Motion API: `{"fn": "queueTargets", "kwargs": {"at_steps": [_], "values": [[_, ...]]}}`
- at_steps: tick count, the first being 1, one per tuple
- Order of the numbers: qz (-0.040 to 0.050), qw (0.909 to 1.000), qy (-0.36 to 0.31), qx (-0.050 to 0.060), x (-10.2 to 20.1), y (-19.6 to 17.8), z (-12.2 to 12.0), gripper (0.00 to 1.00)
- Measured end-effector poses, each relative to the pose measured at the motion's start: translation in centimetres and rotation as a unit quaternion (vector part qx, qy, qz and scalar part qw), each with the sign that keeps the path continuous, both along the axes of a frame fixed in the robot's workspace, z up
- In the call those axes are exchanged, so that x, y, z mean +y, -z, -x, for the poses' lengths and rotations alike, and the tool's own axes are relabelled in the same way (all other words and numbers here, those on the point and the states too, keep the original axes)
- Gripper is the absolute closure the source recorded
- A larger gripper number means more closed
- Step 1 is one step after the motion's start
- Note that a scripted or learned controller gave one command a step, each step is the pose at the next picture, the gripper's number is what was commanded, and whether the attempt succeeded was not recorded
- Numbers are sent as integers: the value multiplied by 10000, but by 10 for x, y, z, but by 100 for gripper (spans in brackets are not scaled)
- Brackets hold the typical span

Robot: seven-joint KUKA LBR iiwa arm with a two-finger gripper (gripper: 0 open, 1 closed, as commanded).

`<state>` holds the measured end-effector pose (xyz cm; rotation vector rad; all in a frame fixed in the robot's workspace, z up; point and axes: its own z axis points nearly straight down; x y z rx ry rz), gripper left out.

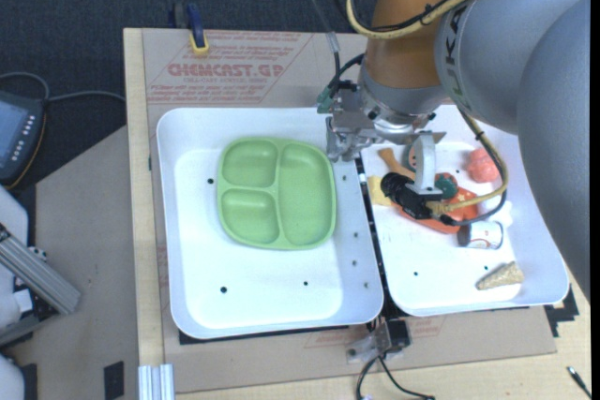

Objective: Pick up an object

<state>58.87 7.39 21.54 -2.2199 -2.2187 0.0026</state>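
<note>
Faintly, red print reading "CHEMCAST" marks the brown board (230,66) behind the bins. A smooth green divided plate (278,192) lies in the left bin (187,229). The gripper (417,166) hangs over the right bin's (441,281) clutter (441,197); its grip I cannot tell.

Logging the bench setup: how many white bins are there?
2. The left bin holds a green divided plate. The right bin holds the small objects, and the arm covers part of it, so some objects may be hidden.
</note>
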Motion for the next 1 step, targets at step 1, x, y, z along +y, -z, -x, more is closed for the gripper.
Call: {"fn": "queueTargets", "kwargs": {"at_steps": [1], "values": [[2,10000,-7,-22,0,0,-8,100]]}}
